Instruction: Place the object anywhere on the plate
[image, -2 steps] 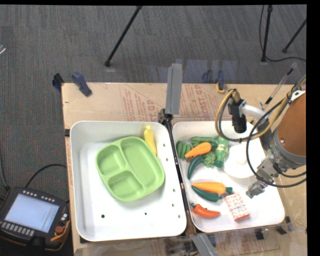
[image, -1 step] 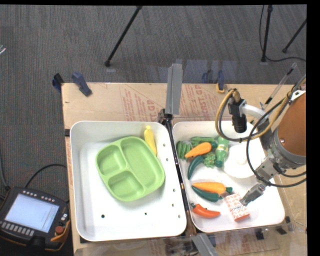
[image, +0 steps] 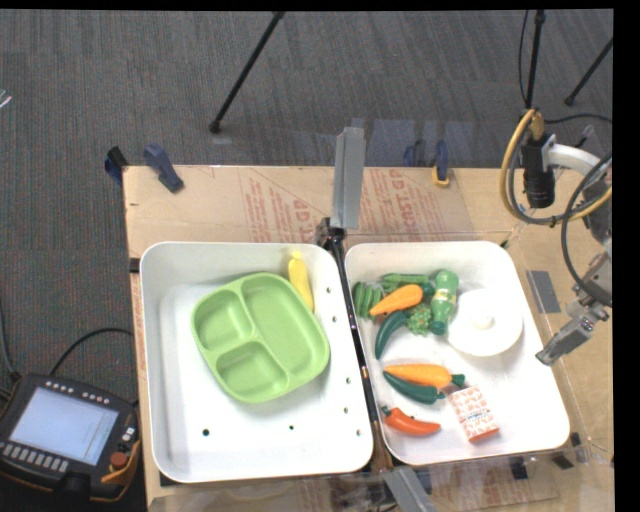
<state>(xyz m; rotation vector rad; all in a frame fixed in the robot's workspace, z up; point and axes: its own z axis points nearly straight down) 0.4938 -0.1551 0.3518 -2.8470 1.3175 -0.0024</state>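
A light green plate (image: 260, 335) with three compartments lies in the left bin (image: 170, 400), and nothing rests on it. A yellow toy piece (image: 299, 280) lies just off its far right edge, against the bin wall. The right bin (image: 530, 400) holds toy food: an orange carrot (image: 397, 299), a green bottle (image: 443, 297), a second carrot (image: 423, 376), an orange-red pepper (image: 410, 424) and a small red carton (image: 473, 414). My gripper (image: 562, 343) hangs at the right bin's right rim, above no object and holding nothing I can see.
A white round dish (image: 485, 321) sits at the right of the right bin. Green beans (image: 366, 297) and broccoli (image: 420, 320) crowd its far left. A grey upright post (image: 348, 185) stands behind the divider. A teach pendant (image: 65, 425) lies off the bench at lower left.
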